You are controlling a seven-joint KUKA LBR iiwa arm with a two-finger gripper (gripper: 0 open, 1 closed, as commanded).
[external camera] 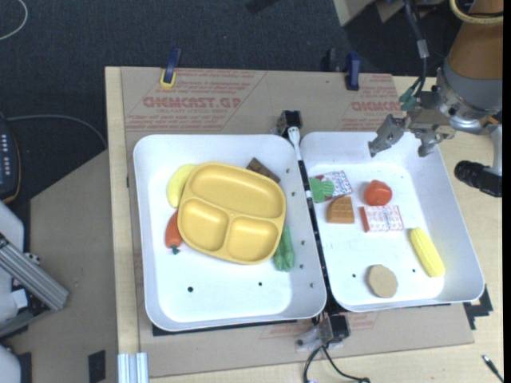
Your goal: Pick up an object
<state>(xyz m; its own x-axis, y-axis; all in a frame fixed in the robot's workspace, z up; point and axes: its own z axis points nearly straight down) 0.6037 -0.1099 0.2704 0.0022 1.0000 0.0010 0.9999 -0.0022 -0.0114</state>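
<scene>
My gripper [405, 140] hangs over the back edge of the right bin [447, 290], its two grey fingers spread apart with nothing between them. Below it in that bin lie a red tomato [378, 191], an orange waffle piece [341, 211], a small red-and-white packet [384, 219], a patterned packet [338, 183] beside a green-topped piece [322, 189], a yellow corn cob [426, 251] and a tan round cookie [382, 281]. The tomato is the nearest item, a little toward the front of the fingers.
The left bin [231, 302] holds a yellow divided plate [230, 211] lying over a yellow banana [177, 184], a red-orange piece [173, 233], a brown item [261, 168] and a green vegetable [284, 250]. Clamps [168, 75] sit at the board's back edge.
</scene>
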